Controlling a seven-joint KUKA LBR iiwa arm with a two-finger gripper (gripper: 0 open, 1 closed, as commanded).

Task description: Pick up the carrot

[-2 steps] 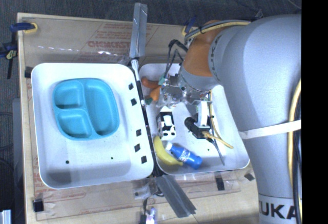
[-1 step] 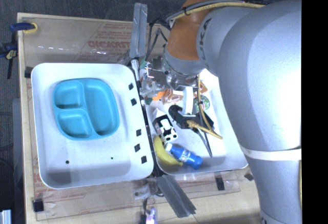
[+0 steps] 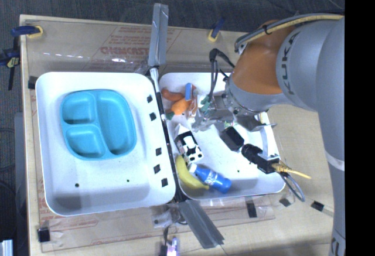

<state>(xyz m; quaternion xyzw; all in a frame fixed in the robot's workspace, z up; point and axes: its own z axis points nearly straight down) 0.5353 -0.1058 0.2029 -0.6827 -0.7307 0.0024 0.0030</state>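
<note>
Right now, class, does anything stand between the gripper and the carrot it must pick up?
Nothing visible fills the short gap. The gripper hangs in the right bin, just right of the carrot, which lies at the bin's far-left corner. A brown item and a blue item crowd the carrot's far side, not the gripper's path.
</note>
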